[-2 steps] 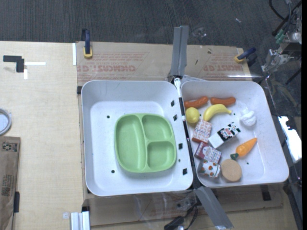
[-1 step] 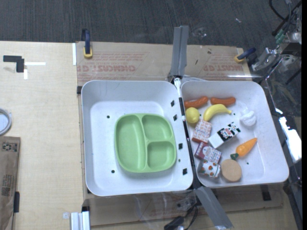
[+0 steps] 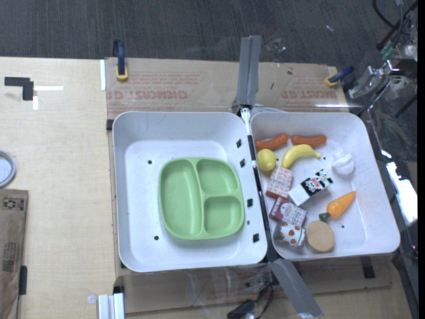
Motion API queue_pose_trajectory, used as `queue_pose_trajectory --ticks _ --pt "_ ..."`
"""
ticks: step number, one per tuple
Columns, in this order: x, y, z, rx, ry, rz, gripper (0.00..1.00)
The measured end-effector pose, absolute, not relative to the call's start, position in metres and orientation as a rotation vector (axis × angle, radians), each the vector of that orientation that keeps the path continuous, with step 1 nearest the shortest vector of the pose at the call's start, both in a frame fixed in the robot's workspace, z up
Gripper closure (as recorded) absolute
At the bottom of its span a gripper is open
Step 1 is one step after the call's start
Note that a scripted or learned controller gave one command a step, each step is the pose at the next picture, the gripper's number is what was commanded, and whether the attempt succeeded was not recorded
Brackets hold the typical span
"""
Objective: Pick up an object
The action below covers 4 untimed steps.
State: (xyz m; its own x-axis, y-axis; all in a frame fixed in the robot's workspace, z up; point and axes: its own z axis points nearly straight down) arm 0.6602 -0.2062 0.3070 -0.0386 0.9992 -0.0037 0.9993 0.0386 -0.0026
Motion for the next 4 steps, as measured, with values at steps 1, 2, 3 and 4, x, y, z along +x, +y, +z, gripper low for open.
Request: queue_pose_trajectory --ticks 1,2,3,4 --pt "0.61 -0.221 0.138 2.214 2.233 -0.002 0.0" --pt "0.563 -0.155 0.101 2.146 2.297 -0.002 0.0" --pt "0.543 -0.119 0.093 2.245 2.195 0.001 0.0" --pt "0.544 -0.121 0.102 2.249 2.186 0.001 1.0"
